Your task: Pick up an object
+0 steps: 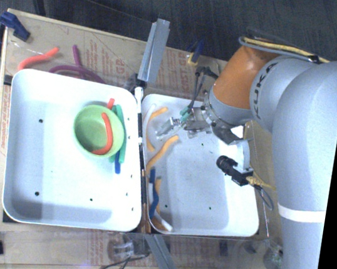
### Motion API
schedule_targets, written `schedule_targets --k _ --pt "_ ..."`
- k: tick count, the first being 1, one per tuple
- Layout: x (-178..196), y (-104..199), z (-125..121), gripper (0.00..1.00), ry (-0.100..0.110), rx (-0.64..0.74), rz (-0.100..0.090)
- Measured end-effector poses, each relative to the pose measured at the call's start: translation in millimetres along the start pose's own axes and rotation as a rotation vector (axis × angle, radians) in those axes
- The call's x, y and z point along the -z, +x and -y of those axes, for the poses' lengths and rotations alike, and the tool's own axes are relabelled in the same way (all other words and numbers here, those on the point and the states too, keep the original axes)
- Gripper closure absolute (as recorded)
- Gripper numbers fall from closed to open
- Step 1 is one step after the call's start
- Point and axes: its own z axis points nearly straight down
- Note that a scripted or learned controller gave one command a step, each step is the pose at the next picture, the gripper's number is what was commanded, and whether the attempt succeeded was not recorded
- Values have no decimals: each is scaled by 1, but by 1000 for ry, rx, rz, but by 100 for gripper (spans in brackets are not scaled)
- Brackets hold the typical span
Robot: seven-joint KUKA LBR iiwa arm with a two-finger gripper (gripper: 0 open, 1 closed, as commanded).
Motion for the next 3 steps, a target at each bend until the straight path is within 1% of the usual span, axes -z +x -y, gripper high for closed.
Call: schedule_targets --k 1,2,3 --pt "-51 0 8 0 -4 18 0" --pt "-40 0 8 100 -4 23 3" --pt "68 4 -20 100 -5 89 2"
